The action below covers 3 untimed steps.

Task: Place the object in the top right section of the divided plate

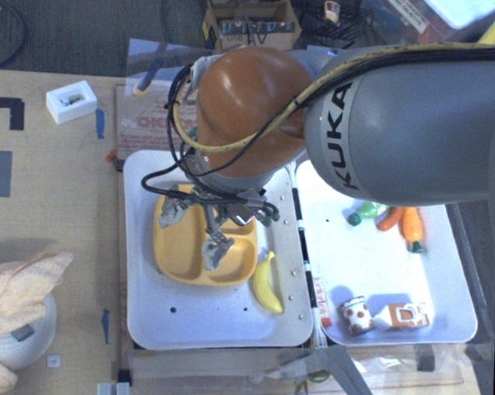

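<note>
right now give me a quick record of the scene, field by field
arm: reaches in from the right, over the left bin
gripper: above the yellow divided plate
plate location: left bin
banana: left bin, at the plate's right edge
carrot: right bin, far side
carton: right bin, near side
held object: cannot tell

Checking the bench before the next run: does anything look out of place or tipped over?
Nothing looks spilled or damaged. The banana lies in the left bin beside the yellow divided plate, off its right edge rather than in a section. The small carton in the right bin lies on its side.
</note>
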{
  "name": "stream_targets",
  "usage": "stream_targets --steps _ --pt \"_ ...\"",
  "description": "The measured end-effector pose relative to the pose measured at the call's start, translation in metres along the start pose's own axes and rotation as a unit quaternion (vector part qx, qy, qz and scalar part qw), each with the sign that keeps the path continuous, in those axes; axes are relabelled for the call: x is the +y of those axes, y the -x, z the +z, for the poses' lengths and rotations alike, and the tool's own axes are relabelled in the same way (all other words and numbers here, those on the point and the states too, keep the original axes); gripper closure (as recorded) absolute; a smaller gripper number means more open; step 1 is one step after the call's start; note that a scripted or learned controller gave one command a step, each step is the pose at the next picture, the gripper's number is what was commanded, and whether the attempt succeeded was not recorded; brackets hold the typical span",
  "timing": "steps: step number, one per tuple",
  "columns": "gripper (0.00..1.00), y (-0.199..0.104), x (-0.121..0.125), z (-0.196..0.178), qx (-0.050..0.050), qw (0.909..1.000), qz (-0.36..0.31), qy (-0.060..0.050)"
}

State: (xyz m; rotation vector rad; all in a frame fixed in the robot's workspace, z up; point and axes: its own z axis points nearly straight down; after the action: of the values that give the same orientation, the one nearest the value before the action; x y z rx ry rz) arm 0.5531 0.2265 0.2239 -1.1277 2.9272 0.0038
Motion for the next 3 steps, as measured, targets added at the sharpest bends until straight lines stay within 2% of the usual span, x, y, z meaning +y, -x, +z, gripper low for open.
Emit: stream_targets --steps 1,2,3 --pt "0.0 -0.038 -0.138 0.032 -0.002 0.9933 -0.116 -0.001" --pt "1.0 -0.036 -0.139 0.02 -0.007 0.9936 -0.112 -0.002" --pt "1.0 0.017 -0.087 -0.005 -0.002 0.9618 -0.274 -0.001"
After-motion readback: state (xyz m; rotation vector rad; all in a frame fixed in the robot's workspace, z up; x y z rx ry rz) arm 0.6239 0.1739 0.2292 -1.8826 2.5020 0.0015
